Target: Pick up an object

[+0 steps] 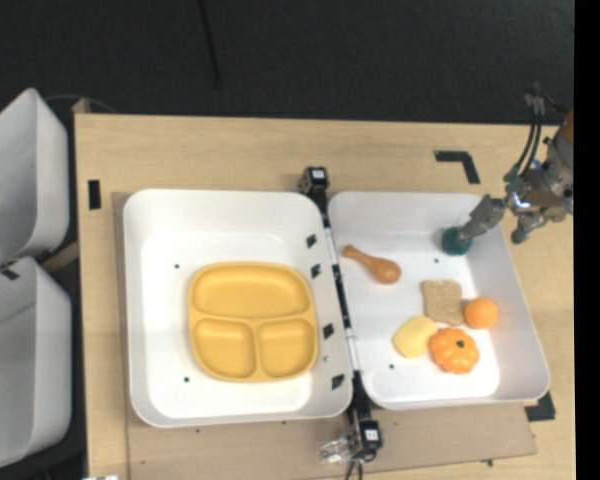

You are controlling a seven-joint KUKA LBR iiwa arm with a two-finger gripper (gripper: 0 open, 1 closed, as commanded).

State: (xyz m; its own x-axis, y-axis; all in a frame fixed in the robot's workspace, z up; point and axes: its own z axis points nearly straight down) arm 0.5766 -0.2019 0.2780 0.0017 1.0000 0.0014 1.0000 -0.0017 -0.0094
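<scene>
The right bin [520, 368] holds several toy foods: a brown drumstick [372, 264], a tan bread slice [442, 299], a small orange [481, 313], a pale yellow piece [414, 336] and an orange pumpkin [454, 351]. A small teal round object [454, 240] lies near the bin's far right corner. My gripper [496, 232] hangs over that corner, open. Its left finger [483, 218] slants down to the teal object and seems to touch its right side. The other finger [526, 228] is off to the right, with nothing between the two.
A yellow divided plate [252, 320] lies in the left bin [145, 268]. A ridge with black clips [332, 268] separates the bins. Two white containers [15, 188] stand off the bench's left edge.
</scene>
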